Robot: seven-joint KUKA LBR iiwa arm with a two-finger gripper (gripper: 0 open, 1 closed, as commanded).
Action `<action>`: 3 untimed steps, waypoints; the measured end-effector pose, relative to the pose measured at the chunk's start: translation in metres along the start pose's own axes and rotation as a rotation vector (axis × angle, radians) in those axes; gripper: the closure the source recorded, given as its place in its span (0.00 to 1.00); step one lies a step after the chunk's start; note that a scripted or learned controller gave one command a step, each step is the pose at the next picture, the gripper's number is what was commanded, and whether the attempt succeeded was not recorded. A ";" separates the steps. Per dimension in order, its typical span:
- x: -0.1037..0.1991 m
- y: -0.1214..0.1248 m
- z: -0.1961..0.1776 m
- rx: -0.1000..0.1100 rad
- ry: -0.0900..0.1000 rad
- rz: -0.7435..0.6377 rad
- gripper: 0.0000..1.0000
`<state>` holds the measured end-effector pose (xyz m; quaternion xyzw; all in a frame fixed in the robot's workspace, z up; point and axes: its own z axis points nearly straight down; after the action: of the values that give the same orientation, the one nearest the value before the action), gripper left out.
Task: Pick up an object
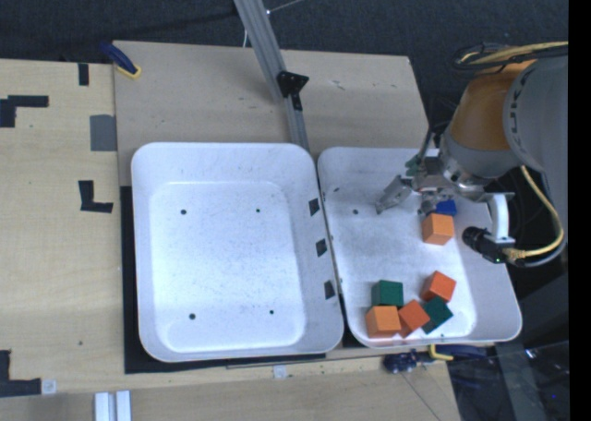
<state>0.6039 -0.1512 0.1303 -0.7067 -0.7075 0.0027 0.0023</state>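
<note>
My gripper (412, 199) hangs over the upper part of the right bin (369, 244), and nothing shows between its open fingers. One finger (391, 196) points left and down toward the bin floor. Just right of the gripper and slightly nearer the front lies an orange block (438, 228), with a small blue block (445, 209) touching its far side. A cluster sits at the bin's front: a green block (388, 293), an orange block (382, 319), another orange block (441, 286), an orange block (414, 316) and a dark green block (437, 314).
The left bin (148, 225) lies beside the right one, sharing a raised rim. A grey metal pole (263, 31) slants down to the bins' far edge. Cables (531, 244) loop at the right of the arm.
</note>
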 end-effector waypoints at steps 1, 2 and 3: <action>0.001 0.002 -0.013 -0.004 0.001 -0.003 1.00; 0.000 0.002 -0.077 -0.012 -0.001 -0.001 1.00; 0.000 0.003 -0.114 -0.011 0.000 -0.001 1.00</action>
<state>0.6073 -0.1510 0.2441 -0.7063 -0.7079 -0.0010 -0.0016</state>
